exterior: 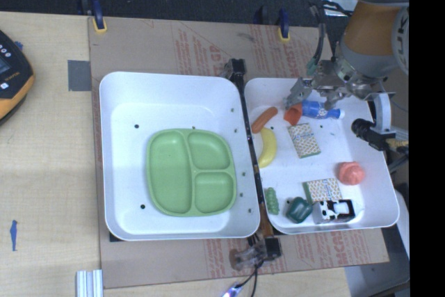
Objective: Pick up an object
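Landmark for all positions: the right bin (pixel 379 209).

Nearest the camera, along this bin's front edge, lie a dark green cup-like object (pixel 299 209), a black-and-white item (pixel 337 211) just to its right, and a patterned card (pixel 322 188) just behind both. A small green piece (pixel 270 200) sits at the bin's front left, against the dividing wall.

Further in, a pink ball (pixel 351 172) rests near the bin's right wall, well apart from the other items. A yellow banana (pixel 267 147) lies along the left wall at mid depth, with a second patterned card (pixel 304 140) just to its right.

Toward the bin's back, an orange carrot (pixel 263 119) lies tilted near the left wall. An orange-red block (pixel 293 114) and a blue-and-white tube (pixel 320 110) lie side by side at the back centre.

The gripper (pixel 321 87) hangs directly over that back-centre area, above the tube and block. Its metal fingers appear spread, one toward the block and one toward the tube's far end; nothing is seen between them. Whether they touch either item cannot be told.

The left bin (pixel 111 149), beside the right bin, holds a green divided plate (pixel 190 172).
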Action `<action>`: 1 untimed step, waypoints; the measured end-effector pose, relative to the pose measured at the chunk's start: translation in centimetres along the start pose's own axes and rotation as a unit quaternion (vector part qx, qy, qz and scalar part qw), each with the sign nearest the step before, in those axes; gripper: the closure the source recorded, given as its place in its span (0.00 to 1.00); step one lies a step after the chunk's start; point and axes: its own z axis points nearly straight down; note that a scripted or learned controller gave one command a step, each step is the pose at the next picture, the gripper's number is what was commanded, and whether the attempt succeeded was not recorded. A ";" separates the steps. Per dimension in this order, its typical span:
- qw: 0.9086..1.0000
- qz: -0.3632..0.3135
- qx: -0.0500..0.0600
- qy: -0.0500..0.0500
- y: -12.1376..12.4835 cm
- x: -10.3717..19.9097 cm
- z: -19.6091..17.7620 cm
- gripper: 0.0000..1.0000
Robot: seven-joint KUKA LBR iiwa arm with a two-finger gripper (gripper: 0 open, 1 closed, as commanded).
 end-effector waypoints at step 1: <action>1.000 0.000 -0.003 -0.001 3.6 -2.7 10.1 0.00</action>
